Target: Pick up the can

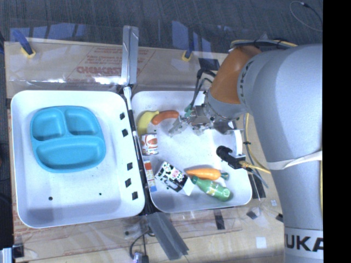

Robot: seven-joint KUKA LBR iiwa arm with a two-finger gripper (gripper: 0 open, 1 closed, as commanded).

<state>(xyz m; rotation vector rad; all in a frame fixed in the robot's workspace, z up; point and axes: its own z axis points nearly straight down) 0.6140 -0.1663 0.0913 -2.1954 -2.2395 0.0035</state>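
White right bin [164,204] holds the can [149,143], upright.

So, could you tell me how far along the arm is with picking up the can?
Nothing looks done yet: the can lies at the left wall of the right bin, below the banana. In hand: the gripper hangs over the bin's upper middle, to the can's right, with nothing visible between its fingers. Left: reaching the can, closing on it and lifting.

Even bright overhead light; mild glare on white bins [82,212]; soft shadows; slightly grainy, low sharpness.
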